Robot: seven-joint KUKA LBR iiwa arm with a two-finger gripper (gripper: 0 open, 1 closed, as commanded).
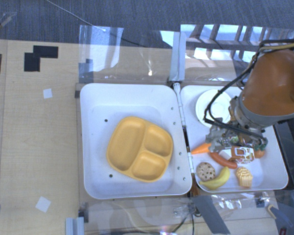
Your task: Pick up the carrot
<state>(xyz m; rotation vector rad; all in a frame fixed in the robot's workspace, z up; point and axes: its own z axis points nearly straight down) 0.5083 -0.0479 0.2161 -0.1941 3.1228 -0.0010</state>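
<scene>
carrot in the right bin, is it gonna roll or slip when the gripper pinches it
The small orange tapered carrot looks rounded and smooth, so it may roll or squirt out of a pinch. It seems rigid, probably a light plastic toy. It lies close to the red sausage-shaped toy under the gripper, so a nudge could shift both.

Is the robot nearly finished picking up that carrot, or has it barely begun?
Done: the arm has reached over the right bin, and its hand sits low among the toy food. In hand: it is right beside the carrot, whose tip pokes out to the left. Left to do: the carrot lies on the bin floor, so a grip isn't visible yet, and the lift remains.
</scene>
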